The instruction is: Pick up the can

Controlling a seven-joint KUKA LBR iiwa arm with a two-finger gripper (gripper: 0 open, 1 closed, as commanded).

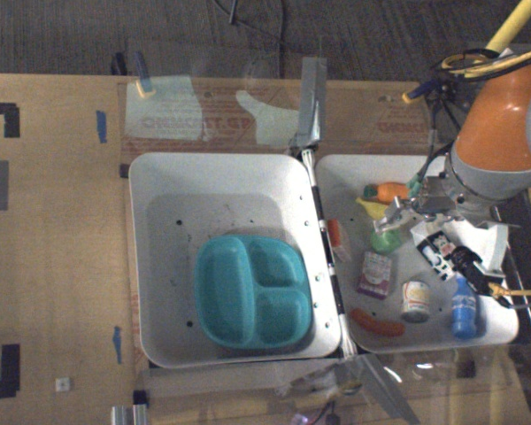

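Up close, the pincer [398, 212] hovers over the right bin [354, 180]; its opening cannot be told.

teal tray [252, 290]: smooth matt plastic | bins [159, 193]: smooth white plastic | counter [53, 237]: matt bare wood

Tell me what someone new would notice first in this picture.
Probably the large teal plastic divided tray, lying alone in the left white bin. Next, the grey arm with its orange band, reaching from the right over the right white bin, which is cluttered with small items, including a small white can near its front.
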